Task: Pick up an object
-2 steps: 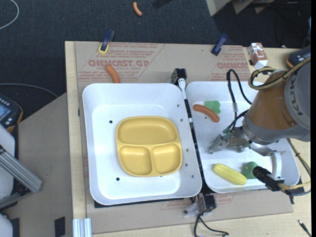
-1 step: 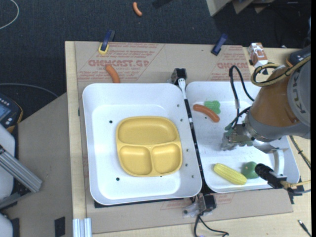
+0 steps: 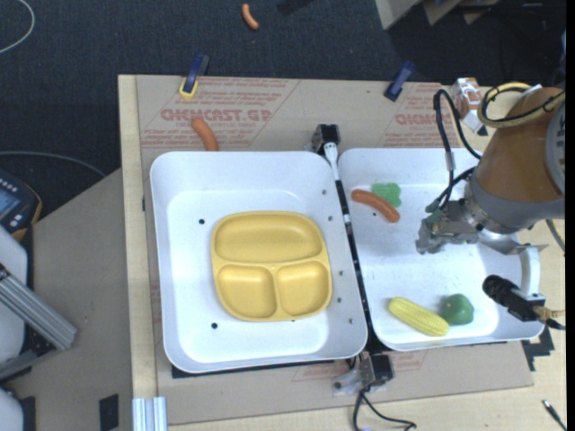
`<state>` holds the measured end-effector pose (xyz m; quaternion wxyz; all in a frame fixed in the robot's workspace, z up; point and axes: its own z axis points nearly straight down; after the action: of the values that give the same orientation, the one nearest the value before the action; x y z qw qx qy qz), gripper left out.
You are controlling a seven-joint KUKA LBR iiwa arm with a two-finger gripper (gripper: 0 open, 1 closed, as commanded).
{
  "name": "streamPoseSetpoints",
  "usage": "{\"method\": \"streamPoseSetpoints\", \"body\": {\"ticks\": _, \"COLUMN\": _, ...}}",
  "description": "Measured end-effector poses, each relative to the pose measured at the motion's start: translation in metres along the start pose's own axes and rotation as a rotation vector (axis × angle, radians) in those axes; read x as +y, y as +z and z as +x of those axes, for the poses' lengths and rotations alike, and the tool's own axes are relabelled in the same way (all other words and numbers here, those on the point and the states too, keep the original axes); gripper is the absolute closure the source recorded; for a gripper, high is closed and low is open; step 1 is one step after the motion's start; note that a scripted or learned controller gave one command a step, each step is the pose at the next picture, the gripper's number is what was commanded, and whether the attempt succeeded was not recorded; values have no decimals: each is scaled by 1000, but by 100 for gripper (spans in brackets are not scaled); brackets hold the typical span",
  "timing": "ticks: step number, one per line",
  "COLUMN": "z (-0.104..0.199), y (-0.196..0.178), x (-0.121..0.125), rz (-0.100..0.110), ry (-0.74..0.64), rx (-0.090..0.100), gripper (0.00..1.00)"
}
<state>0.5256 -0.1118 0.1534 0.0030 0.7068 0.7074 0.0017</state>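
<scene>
The right bin (image 3: pixel 404 164) holds an orange hot dog (image 3: pixel 375 205) with a green leafy piece (image 3: pixel 387 192) against it near the back, and a yellow corn cob (image 3: pixel 418 316) and a green pepper (image 3: pixel 456 309) at the front. My gripper (image 3: pixel 433 238) hangs low over the middle of this bin, right of the hot dog and above the corn. Nothing shows between it and the bin floor. In the left bin (image 3: pixel 180 196) lies a yellow divided plate (image 3: pixel 269 265).
An orange sausage (image 3: pixel 206 134) lies on the cardboard behind the left bin. Another small orange piece (image 3: pixel 250 15) rests on the dark floor beyond the bench. Blue clamps (image 3: pixel 192 77) (image 3: pixel 399 81) hold the board's far edge. Black cables run along the arm.
</scene>
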Motion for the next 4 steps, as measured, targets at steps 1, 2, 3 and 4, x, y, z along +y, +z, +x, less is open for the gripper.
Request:
{"method": "streamPoseSetpoints", "body": {"ticks": 1, "z": -1, "y": -44, "x": -3, "rz": 1, "ry": 0, "rx": 0, "gripper": 100}}
{"method": "streamPoseSetpoints", "body": {"ticks": 2, "z": -2, "y": -73, "x": -2, "rz": 1, "ry": 0, "rx": 0, "gripper": 100}}
{"method": "streamPoseSetpoints", "body": {"ticks": 3, "z": 38, "y": -67, "x": 32, "rz": 2, "ry": -4, "rx": 2, "gripper": 100}}
{"method": "streamPoseSetpoints", "body": {"ticks": 4, "z": 73, "y": -75, "x": 71, "rz": 1, "ry": -3, "rx": 1, "gripper": 100}}
